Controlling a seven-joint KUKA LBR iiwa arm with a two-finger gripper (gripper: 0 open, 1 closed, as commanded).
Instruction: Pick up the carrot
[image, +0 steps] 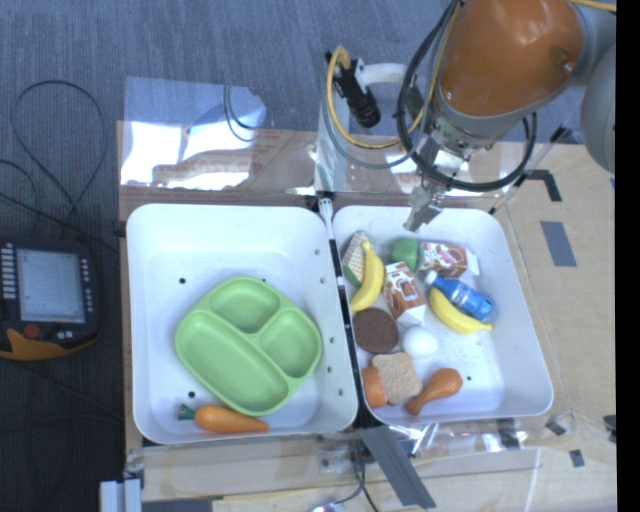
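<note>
The carrot (230, 420) is orange with a small green top. It lies flat at the front of the left bin (160, 240), just below the green plate's front edge, with its tip pointing right. My gripper (424, 208) hangs under the orange-banded wrist above the back rim of the right bin (520, 300), far from the carrot and with nothing seen in it.
A green divided plate (250, 345) fills the middle of the left bin. The right bin is crowded with two bananas (368, 280), a brown cookie (376, 329), an egg (421, 344), a toast slice (398, 375), a drumstick (433, 389), a blue bottle (464, 296) and snack packs (404, 290).
</note>
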